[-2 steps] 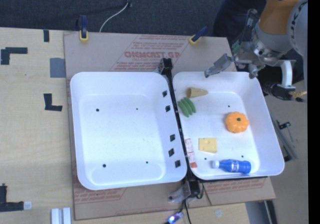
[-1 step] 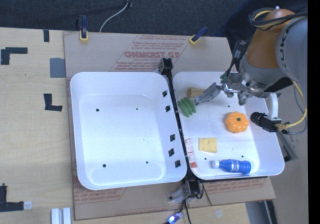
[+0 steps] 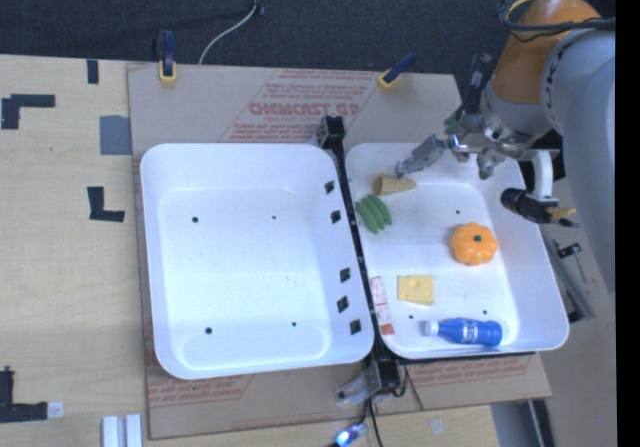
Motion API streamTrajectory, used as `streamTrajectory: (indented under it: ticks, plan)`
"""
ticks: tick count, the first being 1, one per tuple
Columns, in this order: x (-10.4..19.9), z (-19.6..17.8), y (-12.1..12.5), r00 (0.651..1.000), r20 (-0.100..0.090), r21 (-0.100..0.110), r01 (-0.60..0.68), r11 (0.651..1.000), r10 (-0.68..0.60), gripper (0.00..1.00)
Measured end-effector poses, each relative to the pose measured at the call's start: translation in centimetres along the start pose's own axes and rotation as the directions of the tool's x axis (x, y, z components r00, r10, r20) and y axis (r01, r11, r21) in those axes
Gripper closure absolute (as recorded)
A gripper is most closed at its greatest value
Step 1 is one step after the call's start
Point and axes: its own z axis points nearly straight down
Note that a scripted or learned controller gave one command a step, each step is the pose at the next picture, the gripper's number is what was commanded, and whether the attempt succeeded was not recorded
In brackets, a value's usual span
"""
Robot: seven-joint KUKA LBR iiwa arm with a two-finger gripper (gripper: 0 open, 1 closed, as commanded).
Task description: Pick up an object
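The tan wedge (image 3: 394,185) lies at the far left of the right bin (image 3: 530,340), and my hand (image 3: 412,164) hangs just above it with its fingers parted, nothing between them. Just nearer lies a green pod (image 3: 375,213), against the divider. An orange pumpkin (image 3: 473,243) sits to the right, a yellow block (image 3: 416,288) nearer still, and a blue bottle (image 3: 462,331) lies along the near wall. The left bin (image 3: 160,175) stands beside it on the counter (image 3: 60,235).
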Motion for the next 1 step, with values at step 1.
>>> streamTrajectory:
  ticks: [1]
  plan:
    - [4.16, 4.63, -5.14, 1.000, -0.004, 0.010, 0.000, 1.000, 0.000, 0.00]
